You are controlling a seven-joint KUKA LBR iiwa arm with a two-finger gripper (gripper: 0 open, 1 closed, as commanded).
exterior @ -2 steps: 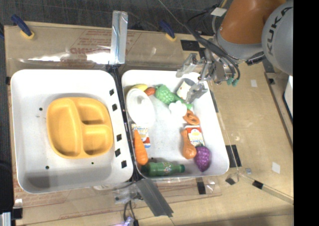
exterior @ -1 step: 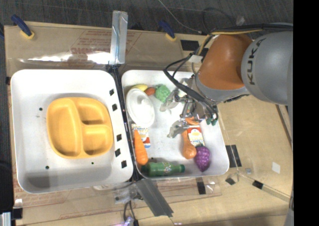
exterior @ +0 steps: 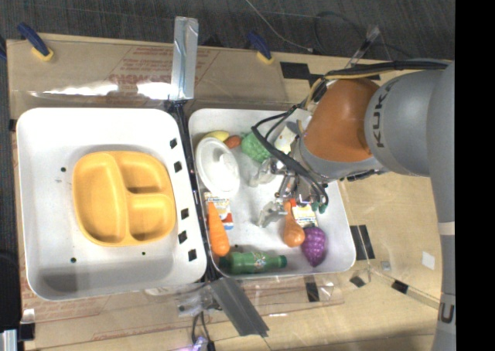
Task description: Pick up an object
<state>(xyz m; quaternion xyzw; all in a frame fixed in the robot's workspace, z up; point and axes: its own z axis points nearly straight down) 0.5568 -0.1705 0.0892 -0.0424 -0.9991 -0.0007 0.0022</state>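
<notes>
A: Two bins. Where are you?

B: Over the right bin (exterior: 340, 253), arm coming in from the right. My gripper (exterior: 278, 206) hangs low in the middle of that bin's clutter. I can't tell from this view what state it's in, and I see nothing held.

A: Candidates?

B: All placed off the gripper: bowl (exterior: 217, 164) to its left, white, round, glossy. Carrot (exterior: 218, 233) below the bowl, tapered, smooth orange plastic by the look. Bottle (exterior: 254, 262) lying flat along the near wall, dark green. Grapes (exterior: 314, 245) at lower right, purple, knobbly. An orange pear-shaped piece (exterior: 292, 232) sits just beside the grapes, directly under my gripper. Green leafy thing (exterior: 255, 146) above the gripper.

A: Why there?

B: My guess: the densest patch, so a blind descent has the best odds of catching something. The pear shape is closest.

A: Left bin (exterior: 39, 187)?

B: Holds a yellow tray (exterior: 124, 195), divided into compartments, rounded corners, matte. Well apart from the gripper; not my target.

A: Risk?

B: Smooth rounded toys slip out of a pinch.
</notes>
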